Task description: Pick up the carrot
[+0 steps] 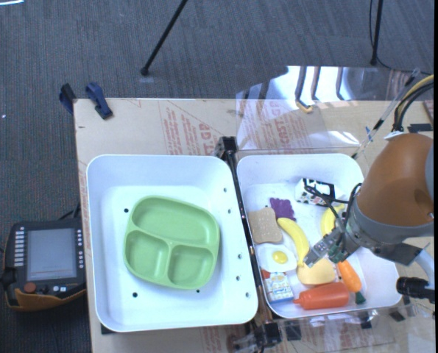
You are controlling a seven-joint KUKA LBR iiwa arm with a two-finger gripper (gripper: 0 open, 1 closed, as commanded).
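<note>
Orange carrot [349,276]: I see it unlifted in the right bin [351,164], just right of the gripper [323,250].
Gripper state: I cannot tell.
Left: grasp, lift.

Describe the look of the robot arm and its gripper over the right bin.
The arm is bulky and rounded: a broad orange band sits above a grey wrist section. Dark cables, one yellowish, loop along its upper right. The gripper is a small metallic grey piece with dark parts, far slimmer than the arm's body. No lettering or logo can be made out on it.
</note>
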